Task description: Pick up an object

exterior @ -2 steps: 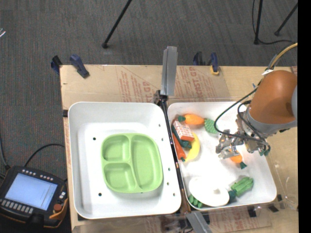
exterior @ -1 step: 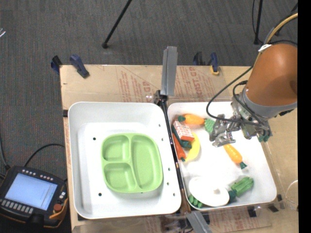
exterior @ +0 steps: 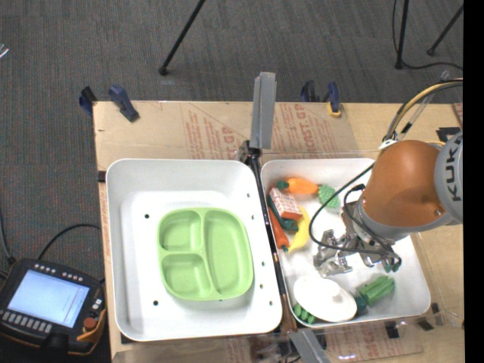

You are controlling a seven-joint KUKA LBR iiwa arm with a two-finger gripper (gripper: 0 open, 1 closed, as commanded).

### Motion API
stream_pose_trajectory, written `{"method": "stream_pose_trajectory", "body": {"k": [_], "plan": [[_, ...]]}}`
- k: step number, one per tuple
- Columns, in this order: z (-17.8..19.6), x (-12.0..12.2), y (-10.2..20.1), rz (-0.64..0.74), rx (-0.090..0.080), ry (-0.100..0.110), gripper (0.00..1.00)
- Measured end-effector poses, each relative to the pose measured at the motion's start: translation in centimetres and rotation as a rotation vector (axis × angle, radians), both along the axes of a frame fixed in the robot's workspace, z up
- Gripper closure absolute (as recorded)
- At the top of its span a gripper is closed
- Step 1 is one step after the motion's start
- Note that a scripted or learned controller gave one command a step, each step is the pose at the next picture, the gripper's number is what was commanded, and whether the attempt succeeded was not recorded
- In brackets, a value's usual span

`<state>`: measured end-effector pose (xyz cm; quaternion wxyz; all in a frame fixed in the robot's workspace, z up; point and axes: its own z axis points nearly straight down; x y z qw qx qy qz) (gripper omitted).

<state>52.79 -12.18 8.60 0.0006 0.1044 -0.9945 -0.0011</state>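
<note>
The gripper (exterior: 338,260) is hanging low over the right bin (exterior: 412,274), where the pickable items are lying: a white plate (exterior: 325,299), a green object (exterior: 376,289). Nothing is showing between its fingers; their spread cannot be judged.

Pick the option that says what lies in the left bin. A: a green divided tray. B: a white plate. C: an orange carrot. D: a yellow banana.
A: the green divided tray lies flat in the left bin, while the white plate and the toy foods sit in the right bin.
</note>
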Motion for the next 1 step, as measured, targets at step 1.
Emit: {"method": "stream_pose_trajectory", "body": {"k": [1], "plan": [[0.13,0.11,-0.01,0.001,-0.001,-0.003,0.00]]}}
